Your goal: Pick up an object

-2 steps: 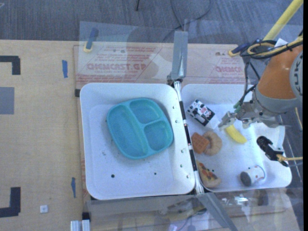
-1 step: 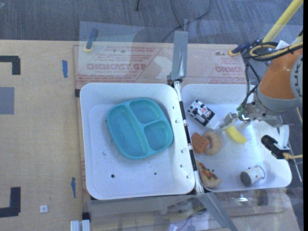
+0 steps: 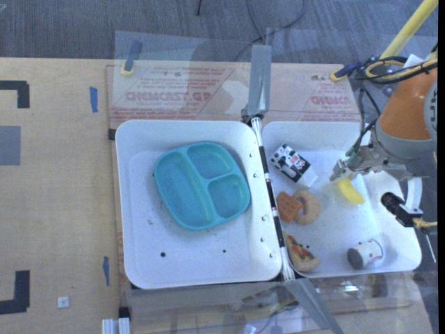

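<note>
Wooden bench [image 3: 55, 207], grey carpet behind; gripper [image 3: 345, 171] over right bin [image 3: 403, 256], finger state unclear.

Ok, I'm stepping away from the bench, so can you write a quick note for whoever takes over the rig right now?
Hand: over the right white bin, just above the small yellow block; nothing seen between its fingers.
Right bin also holds a black-and-white patterned box, a brown ring-shaped doughnut toy, a flat pizza-slice toy and a small white cup lying on its side.
Left white bin holds a teal divided plastic plate.
Done: nothing lifted.
Left: grasp and raise one object; the yellow block looks nearest.
</note>
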Tool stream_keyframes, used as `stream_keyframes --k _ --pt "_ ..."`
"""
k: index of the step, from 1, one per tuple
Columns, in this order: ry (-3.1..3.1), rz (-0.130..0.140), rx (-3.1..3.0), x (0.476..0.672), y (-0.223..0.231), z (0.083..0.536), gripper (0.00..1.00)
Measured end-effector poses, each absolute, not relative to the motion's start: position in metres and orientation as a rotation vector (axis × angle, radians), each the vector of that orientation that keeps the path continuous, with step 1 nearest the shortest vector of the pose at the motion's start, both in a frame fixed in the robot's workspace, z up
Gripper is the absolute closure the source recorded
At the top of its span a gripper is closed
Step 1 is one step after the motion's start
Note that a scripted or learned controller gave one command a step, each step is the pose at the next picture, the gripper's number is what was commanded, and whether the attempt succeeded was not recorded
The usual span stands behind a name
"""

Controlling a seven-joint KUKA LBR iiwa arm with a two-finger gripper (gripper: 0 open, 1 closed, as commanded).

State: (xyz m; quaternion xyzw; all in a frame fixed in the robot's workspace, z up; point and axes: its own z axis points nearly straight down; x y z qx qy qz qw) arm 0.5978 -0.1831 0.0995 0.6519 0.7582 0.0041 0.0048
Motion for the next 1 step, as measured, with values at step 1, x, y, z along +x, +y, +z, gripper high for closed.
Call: stream_keyframes --k 1 --pt "2.259 0.000 2.180 0.6062 -0.1465 0.2050 1.00"
